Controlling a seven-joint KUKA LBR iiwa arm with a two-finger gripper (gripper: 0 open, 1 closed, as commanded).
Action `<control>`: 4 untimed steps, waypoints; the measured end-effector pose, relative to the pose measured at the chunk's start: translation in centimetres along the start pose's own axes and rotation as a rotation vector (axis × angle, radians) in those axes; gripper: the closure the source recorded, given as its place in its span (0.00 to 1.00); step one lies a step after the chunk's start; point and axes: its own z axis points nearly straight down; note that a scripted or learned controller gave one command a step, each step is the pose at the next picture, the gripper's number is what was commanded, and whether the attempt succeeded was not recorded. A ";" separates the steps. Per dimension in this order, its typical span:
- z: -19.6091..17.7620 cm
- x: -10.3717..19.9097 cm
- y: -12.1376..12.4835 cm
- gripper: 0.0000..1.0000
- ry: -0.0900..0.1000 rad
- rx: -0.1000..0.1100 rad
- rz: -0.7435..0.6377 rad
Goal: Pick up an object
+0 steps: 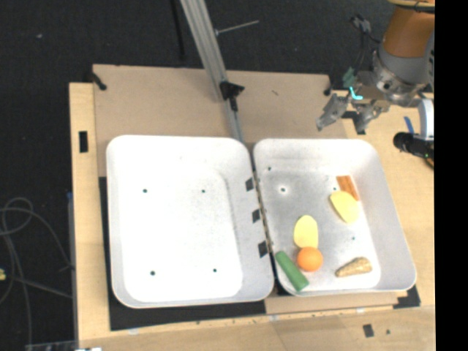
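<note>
Dark floor round tan bench (161, 101); I note cables at 9 o'clock edge. Left bin (175, 218) bare white. Right bin (292, 167) carries all candidates in its 4–5 o'clock part: green stick (291, 270) by divider, orange ball (309, 259) touching yellow oval (306, 232), tan wedge (353, 268), second yellow piece (344, 206) against orange block (347, 186). Gripper (349, 112) at 1 o'clock, beyond bin rim, fingers spread, holding nothing. My read: pick not begun; approach, descent, grasp, lift all left.
</note>
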 end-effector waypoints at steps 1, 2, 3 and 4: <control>-0.4 -0.1 0.0 0.00 -0.004 -0.004 -0.002; 4.1 -0.1 -0.7 0.00 -0.003 -0.001 0.002; 9.2 -1.2 -0.4 0.00 -0.004 0.000 0.005; 15.5 -1.8 -0.3 0.00 -0.003 0.001 0.007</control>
